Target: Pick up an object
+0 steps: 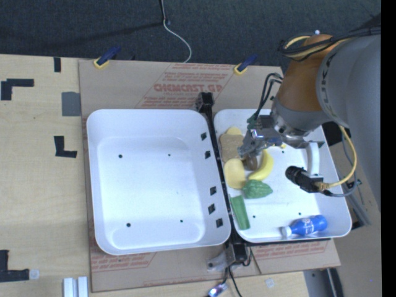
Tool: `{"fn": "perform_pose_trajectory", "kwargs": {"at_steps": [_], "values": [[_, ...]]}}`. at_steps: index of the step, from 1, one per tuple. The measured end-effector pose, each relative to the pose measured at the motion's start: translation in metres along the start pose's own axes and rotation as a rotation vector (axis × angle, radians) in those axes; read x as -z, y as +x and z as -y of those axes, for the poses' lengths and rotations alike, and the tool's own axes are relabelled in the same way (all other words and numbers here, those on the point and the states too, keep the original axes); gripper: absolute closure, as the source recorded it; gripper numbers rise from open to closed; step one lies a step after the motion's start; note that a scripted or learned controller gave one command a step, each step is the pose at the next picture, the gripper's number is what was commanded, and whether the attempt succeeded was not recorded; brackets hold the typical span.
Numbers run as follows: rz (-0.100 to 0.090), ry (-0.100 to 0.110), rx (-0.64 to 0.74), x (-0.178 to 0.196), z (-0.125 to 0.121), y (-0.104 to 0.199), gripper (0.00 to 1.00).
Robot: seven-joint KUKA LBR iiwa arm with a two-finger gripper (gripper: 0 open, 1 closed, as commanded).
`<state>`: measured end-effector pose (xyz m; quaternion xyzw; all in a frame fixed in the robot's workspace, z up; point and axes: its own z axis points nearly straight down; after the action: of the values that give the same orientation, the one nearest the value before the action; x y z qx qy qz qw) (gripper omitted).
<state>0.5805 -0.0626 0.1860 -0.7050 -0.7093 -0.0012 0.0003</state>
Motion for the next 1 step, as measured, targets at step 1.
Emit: {"fn": "perform_pose_trajectory", "kwargs": {"at_steps": [1], "values": [[0.003, 0.013, -0.015, -0.0551, 0.0724, -0.073, 1.0]]}}
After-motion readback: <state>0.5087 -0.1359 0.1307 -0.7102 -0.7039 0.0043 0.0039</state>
